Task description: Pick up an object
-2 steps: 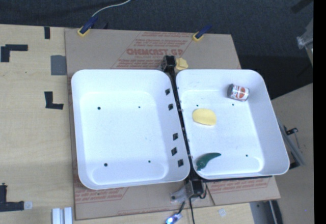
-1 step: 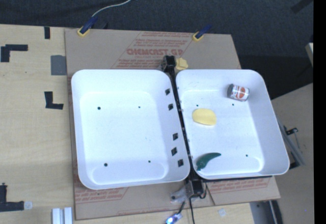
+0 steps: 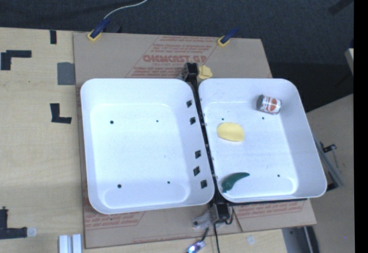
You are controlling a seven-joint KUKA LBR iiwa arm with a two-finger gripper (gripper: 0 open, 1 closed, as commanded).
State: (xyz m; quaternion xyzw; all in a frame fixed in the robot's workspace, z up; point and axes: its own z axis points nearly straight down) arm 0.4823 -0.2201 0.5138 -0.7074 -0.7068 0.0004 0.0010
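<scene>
Can label too blurred

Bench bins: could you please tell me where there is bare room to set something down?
The left bin offers its whole floor, bordered by its rim and the centre divider. In the right bin, bare patches lie between the yellow lump and the near-right wall, and along the far-left corner. It is busier around the can and the green piece.

Two bins sit side by side on a board on the bench. The right bin holds a can at the back, a lemon near the middle, and a pepper at the front, well apart. The left bin adjoins it.
</scene>
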